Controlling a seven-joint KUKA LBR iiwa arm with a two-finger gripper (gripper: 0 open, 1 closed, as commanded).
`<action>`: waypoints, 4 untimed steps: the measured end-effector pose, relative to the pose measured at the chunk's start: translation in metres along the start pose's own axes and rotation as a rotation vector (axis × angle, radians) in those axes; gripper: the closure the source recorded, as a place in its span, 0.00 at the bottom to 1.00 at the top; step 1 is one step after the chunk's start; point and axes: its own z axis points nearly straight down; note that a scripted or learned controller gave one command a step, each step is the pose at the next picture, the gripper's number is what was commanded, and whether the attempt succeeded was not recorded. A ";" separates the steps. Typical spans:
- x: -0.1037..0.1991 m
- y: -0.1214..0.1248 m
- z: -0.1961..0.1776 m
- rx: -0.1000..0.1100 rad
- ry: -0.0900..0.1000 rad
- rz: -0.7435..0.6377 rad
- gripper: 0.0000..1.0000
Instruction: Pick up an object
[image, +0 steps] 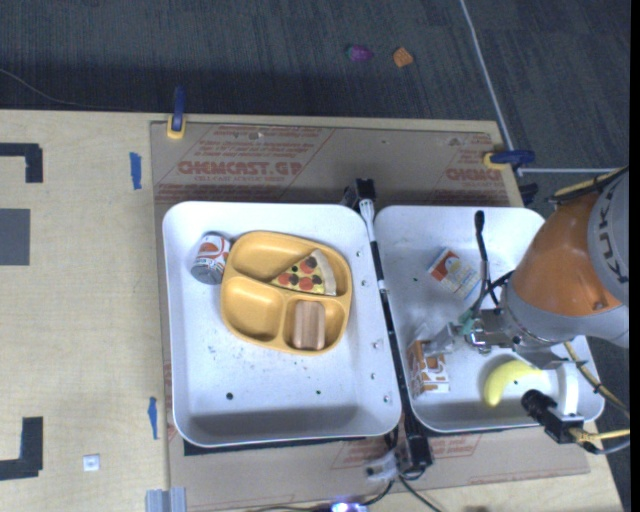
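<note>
My gripper (462, 335) hangs low over the middle of the right bin (400, 235), under the grey wrist and orange band. Just left of it lies an orange-and-white snack packet (430, 368). A yellow banana (505, 382) rests close by on its front right side. Another small packet (449, 270) with a red patch lies toward the back of that bin. A thin black strip (481, 245) runs from the back wall toward the wrist. I see nothing between the fingers.
The left bin (270, 400) holds a yellow divided plate (245, 305) carrying a pizza slice (308, 272) and a brown bun (308, 325). A small can (209, 258) lies at the plate's left. A black rail (375, 270) separates the bins.
</note>
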 end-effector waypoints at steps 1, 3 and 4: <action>0.000 0.000 0.000 0.000 0.000 0.000 0.00; 0.000 0.000 0.000 -0.001 -0.001 0.000 0.00; 0.000 0.000 0.000 -0.001 -0.001 0.000 0.00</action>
